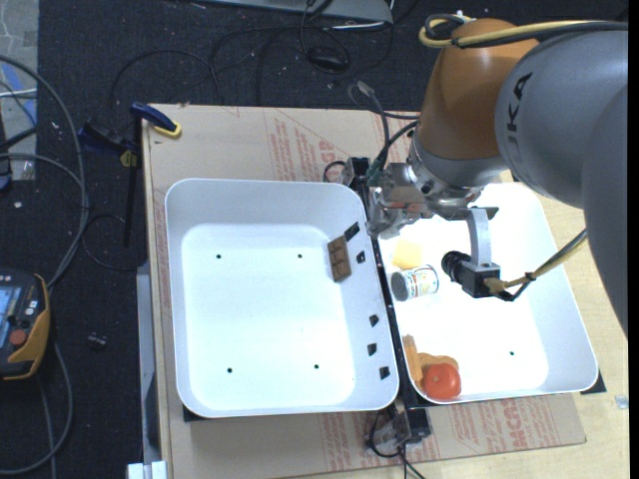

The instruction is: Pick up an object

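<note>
Two white bins are sitting side by side on the table. The left bin is holding a brown block, leaning against its right wall. In the right bin, a small jar is lying on its side just below a pale yellow piece; a red tomato and an orange piece are resting in the near corner. The arm is hanging over the right bin's far end, covering it. The gripper is sitting near the yellow piece, beside the shared wall. I cannot tell how the jaws are standing.
</note>
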### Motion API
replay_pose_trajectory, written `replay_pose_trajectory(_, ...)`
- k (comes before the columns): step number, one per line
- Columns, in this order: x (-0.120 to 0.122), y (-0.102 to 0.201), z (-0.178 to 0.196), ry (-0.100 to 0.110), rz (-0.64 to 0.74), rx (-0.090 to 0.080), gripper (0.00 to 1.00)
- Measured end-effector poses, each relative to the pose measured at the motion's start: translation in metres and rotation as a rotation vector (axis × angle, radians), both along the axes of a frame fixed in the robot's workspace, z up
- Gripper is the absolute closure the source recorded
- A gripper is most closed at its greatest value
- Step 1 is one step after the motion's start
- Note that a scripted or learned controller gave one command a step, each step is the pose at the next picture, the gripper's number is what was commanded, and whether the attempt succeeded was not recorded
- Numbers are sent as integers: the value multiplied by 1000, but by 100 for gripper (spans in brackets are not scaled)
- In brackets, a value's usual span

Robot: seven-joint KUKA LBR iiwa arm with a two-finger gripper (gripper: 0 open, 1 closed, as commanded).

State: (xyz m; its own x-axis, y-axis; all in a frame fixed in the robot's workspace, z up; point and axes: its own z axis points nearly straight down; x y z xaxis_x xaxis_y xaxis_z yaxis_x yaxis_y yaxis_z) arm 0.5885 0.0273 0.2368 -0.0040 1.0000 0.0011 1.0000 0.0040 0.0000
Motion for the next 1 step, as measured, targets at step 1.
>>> replay_pose_trajectory(1, -14, 44, 6, 0, 0, 0, 100)
